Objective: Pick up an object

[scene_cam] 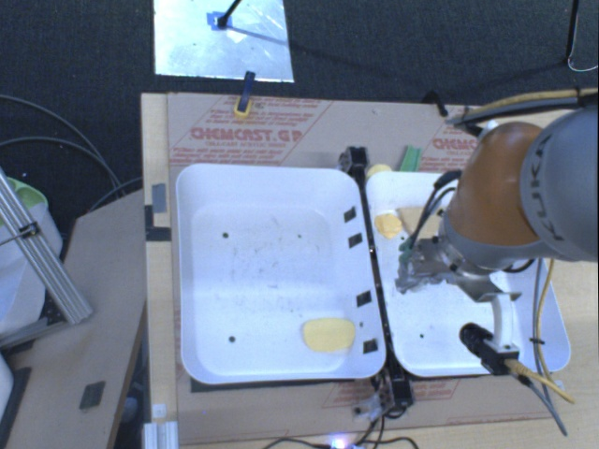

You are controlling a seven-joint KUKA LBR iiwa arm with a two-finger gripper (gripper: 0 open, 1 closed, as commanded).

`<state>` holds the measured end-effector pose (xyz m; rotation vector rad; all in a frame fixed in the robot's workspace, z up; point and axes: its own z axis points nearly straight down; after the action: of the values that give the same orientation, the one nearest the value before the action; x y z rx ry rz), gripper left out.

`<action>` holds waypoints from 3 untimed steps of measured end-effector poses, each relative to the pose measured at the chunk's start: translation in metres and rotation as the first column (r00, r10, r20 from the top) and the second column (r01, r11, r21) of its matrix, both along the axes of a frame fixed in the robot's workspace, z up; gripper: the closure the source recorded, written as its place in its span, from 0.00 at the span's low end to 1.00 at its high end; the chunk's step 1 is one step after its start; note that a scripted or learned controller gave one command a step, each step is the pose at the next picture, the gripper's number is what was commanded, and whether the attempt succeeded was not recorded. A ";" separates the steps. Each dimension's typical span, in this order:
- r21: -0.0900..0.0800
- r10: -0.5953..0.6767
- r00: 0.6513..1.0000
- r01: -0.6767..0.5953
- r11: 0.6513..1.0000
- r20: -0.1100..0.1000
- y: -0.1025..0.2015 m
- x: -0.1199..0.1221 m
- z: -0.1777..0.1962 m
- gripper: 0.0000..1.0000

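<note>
Over the right-hand bin (552, 344) hangs the arm (510, 195), grey with its orange band, reaching in from three o'clock and covering much of that bin's upper half. Its pincer (416, 271) sits low at the wrist, near the bin's left wall, pointing down toward the white floor; whether it is spread or pressed together I cannot tell, since the metal parts blur into one grey cluster. Nothing shows plainly between its tips.

Just at eleven o'clock from the pincer lies a small pale yellow object (387, 223), close beside it but apart, with a tan scrap touching its right edge. Another small yellowish piece (378, 170) rests at the bin's top rim, at twelve o'clock, next to a green strip (410, 158).

The left-hand bin (201, 190) holds a flat yellow oval object (328, 335) at about five o'clock on its floor, near the lower right corner, well apart from the pincer. A black divider (368, 251) with clips runs between the two bins. Both bins sit on a counter (309, 124) covered with brown printed sheeting
</note>
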<state>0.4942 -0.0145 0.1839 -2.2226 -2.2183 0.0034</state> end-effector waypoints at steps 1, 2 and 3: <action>0.002 0.011 1.000 -0.011 1.000 0.009 0.050 -0.007 0.062 1.00; 0.000 0.002 1.000 -0.002 1.000 0.000 0.042 -0.008 0.009 1.00; -0.003 0.002 1.000 -0.002 1.000 0.021 -0.008 0.043 0.130 1.00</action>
<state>0.5367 -0.0221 0.3143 -2.2322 -2.2323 -0.0169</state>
